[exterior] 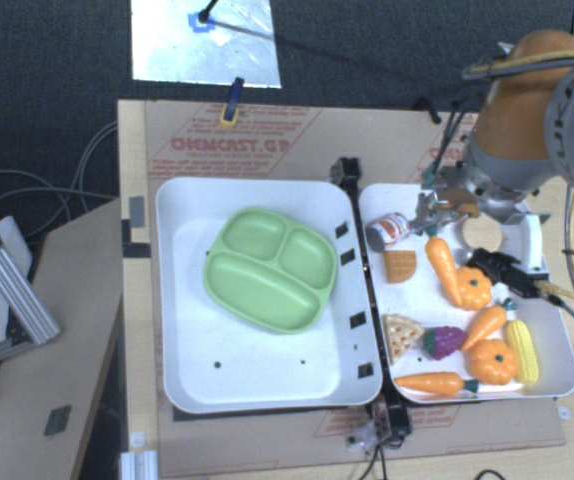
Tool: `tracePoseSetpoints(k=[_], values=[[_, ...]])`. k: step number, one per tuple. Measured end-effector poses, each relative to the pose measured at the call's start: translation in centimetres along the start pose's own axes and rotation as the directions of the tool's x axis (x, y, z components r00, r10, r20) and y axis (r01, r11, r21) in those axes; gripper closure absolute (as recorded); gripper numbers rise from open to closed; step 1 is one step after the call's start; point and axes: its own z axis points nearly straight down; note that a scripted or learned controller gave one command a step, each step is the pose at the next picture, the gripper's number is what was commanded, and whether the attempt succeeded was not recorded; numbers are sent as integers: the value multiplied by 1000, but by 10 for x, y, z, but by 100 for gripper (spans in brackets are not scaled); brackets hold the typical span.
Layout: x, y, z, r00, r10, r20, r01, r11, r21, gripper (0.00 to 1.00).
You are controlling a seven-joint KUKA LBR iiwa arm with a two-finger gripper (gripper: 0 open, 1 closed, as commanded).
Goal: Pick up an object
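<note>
**benchwatcher:** Object-wise, nothing's picked yet, and all the candidates sit in one spot. Going left to right: the left bin has just a green divided plate lying flat, slightly askew. Then the right bin is where the toy food is piled: a small can on its side near the top left corner, a tan cracker square just below it, a pizza slice, a purple bit, carrots, oranges, a corn cob. My guess is it's all dumped loose so the grabs are random.

**kuka_fan:** And the arm?

**benchwatcher:** It comes in from the right, orange band up top, wrist bent down over the right bin's upper part. The gripper hangs just beside the can, above the long carrot. I can't tell whether it's spread or pinched, too dark and cluttered there. Nothing visibly held.
</note>
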Motion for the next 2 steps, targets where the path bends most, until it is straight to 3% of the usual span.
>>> tracePoseSetpoints(k=[1, 2], values=[[58, -21, -8, 1000, -2, -2, 2, 1000, 0, 100], [98, -22, 1, 1000, 0, 0, 0, 1000, 0, 100]])
